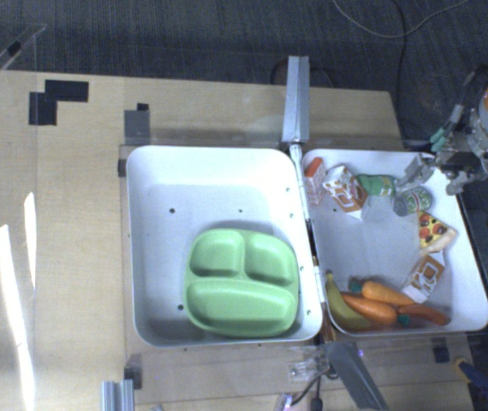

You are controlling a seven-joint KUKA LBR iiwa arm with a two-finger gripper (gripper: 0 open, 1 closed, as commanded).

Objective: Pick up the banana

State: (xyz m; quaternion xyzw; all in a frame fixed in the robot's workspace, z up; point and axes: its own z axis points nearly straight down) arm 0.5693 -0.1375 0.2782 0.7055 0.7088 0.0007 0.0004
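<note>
Two white bins sit side by side on the wooden counter point(73, 255). The left bin point(150, 229) has a green plate point(242, 282) in it, with three sections.

The right bin point(381, 238) has many small things in it. The banana point(343, 307) is yellow and lies in the near left corner of this bin, right against the bin's wall. Two orange carrots point(379, 300) lie just beside the banana, and they touch it. A small packet point(425, 274) sits near the carrots on the right. A pizza slice toy point(433, 230) lies a bit farther back. At the back of the bin are a red and white carton point(343, 187) and a green bottle point(376, 184) lying down, next to a round can point(413, 200).

The arm comes in from the right. Its end effector point(422, 166) hangs over the far right corner of the right bin, close to the can. It is well apart from the banana. I cannot tell how it is set, and nothing can be seen in its grip.
</note>
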